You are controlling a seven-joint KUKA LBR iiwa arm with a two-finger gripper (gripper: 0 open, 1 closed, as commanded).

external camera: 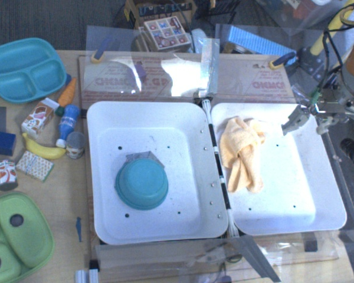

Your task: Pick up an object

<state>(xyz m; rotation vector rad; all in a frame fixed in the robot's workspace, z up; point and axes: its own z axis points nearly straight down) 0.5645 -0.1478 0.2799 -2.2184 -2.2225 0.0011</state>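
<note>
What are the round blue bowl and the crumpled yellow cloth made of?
The round blue bowl, upside down in the left white bin, looks like smooth matte plastic with an even colour. The crumpled yellow cloth in the right white bin looks like soft terry fabric: fuzzy, folded, floppy.

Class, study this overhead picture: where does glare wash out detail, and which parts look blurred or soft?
In the camera view, glare whitens the clear panel behind the bins; the left bin and right bin are bright, nearly shadowless; the teal bowl and yellow cloth stay legible; the tool looks soft; the whole view is slightly grainy.
</note>
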